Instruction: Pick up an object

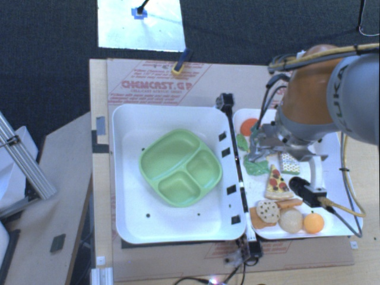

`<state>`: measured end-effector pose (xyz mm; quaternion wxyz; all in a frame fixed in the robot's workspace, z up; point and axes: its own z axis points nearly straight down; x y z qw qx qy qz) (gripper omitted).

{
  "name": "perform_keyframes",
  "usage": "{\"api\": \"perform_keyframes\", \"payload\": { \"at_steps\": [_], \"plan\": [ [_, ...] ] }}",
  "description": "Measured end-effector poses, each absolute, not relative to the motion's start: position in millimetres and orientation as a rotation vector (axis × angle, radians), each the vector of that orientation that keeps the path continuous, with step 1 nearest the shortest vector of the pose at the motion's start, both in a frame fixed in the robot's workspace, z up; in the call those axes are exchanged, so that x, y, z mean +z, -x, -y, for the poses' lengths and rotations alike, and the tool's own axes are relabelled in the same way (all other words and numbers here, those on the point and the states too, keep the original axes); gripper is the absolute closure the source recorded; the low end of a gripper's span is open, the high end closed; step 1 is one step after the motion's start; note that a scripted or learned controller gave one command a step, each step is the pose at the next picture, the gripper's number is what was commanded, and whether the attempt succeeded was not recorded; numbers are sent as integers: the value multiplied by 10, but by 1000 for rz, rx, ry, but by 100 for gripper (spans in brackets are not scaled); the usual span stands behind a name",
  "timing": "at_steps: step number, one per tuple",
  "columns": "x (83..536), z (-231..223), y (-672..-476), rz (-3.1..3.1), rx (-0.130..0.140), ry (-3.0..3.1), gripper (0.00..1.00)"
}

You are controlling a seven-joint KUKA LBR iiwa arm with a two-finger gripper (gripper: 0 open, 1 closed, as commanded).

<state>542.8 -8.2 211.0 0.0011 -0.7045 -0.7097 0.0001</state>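
Toy food is what we find gathered in the right bin, and we take the green divided plate as our landmark: it lies alone in the left bin, tilted as a diamond, three compartments up.

Behind the plate, on the bench's clear sheet, we read red print, "CHEMCAST GP", with smaller lines around it too fine for us to read. A yellow-tipped marker lies just beyond that print.

Right of the plate, past the black-clipped wall between the bins, we see a red round piece farthest back, a green leafy piece nearer, then a pizza slice. Nearest the front lie a chocolate-chip cookie, a pale round bun and an orange, side by side. A checkered card sits beside the pizza slice.

The gripper hangs low over the right bin's back half, just above the green leafy piece, under the arm's orange band. We cannot tell whether it is apart or together, nor whether it touches the leaf.
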Motion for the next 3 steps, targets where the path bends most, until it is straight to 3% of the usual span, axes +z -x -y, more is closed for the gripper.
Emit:
{"api": "perform_keyframes", "payload": {
  "at_steps": [3],
  "plan": [
    [2335, -131, -5379, 2229, -5, 2216, 100]
  ]
}}
